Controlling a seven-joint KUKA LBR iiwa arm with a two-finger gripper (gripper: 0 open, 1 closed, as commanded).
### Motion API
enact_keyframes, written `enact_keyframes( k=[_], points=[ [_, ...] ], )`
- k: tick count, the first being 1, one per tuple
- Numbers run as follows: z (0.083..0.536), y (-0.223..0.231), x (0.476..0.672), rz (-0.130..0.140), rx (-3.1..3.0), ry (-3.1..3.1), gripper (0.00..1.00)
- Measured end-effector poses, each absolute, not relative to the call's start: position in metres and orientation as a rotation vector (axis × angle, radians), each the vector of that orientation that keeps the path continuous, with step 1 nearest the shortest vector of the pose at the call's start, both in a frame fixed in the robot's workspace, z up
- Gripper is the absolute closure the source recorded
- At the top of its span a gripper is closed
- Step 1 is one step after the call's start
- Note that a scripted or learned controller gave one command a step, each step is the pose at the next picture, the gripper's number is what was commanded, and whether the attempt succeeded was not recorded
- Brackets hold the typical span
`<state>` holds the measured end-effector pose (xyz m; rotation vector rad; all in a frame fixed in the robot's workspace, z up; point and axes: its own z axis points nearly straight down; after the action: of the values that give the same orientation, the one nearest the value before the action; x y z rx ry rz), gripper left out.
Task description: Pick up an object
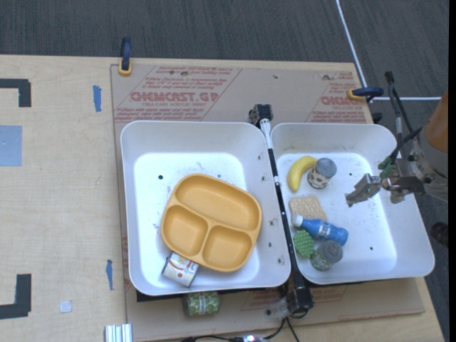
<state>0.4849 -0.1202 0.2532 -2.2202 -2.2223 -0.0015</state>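
A: Item one, gripper [365, 189]. State?

B: Jaws apart, nothing between them. It hangs over the bare right half of the right bin [399, 251], well apart from the goods. Probably a hovering pose ahead of a descent, as no object is taken yet.

A: Item two, candidates for picking, all placed from the blue bottle.

B: Blue bottle [324, 229], lying on its side, left of the gripper. Cracker [308, 207] just above it, touching or nearly so. Green netted piece [304, 243] just below-left. Grey-lidded jar [326, 254] just below, touching the green piece. Small can [321, 172] well above; banana [301, 171] beside that can. The lot crowds the bin's left wall, so a clean grab looks awkward; the can and banana look the most exposed.

A: Item three, left bin [135, 212]?

B: Far left of the bottle: yellow divided plate [211, 221], tilted, its lower edge resting on a small carton [180, 268].

A: Item four, surroundings.

B: Green can [202, 303] outside, below the left bin. Printed cardboard sheet [185, 95] under both bins, clipped to a pale wooden bench [53, 212]. Dark carpet floor [214, 13] beyond.
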Motion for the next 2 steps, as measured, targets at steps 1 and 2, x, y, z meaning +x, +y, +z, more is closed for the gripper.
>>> enact_keyframes(
  k=[1,2],
  points=[
    [0.091,-0.154,0.519,-0.001,-2.223,-2.222,0.00],
    [0.087,-0.102,0.493,-0.007,-2.224,-2.226,0.00]
  ],
)
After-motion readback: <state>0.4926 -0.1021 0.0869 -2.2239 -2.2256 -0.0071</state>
